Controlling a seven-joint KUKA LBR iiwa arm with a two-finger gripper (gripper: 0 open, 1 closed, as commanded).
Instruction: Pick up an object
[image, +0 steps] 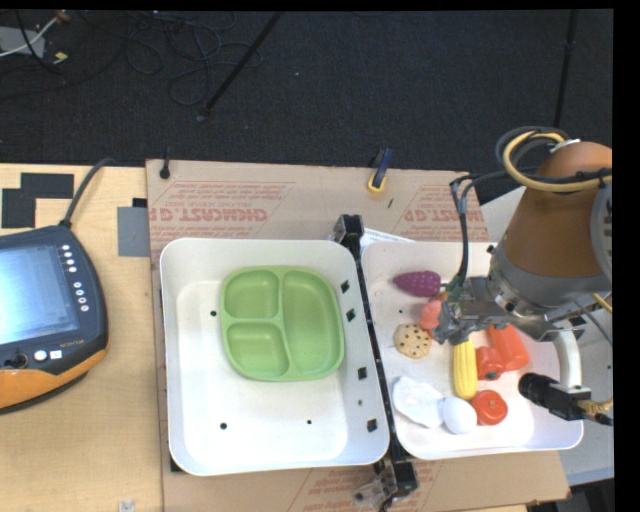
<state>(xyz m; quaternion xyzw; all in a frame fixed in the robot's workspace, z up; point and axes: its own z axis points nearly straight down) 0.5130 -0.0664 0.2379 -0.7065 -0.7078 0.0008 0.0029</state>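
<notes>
The cardboard (230, 205) under both bins bears upside-down red print, unreadable. The gripper (452, 318) hangs over the right bin (560, 425), near a ribbed yellow corn (464, 368); its grip cannot be told. A smooth green three-part plate (281, 323) lies mid left bin (190, 400).

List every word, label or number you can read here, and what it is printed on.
Red print, upside down, on the cardboard sheet behind the left bin: too blurred to read.
The same red print behind the right bin: unreadable.
Handheld pendant screen at left: text too small to read.
</notes>
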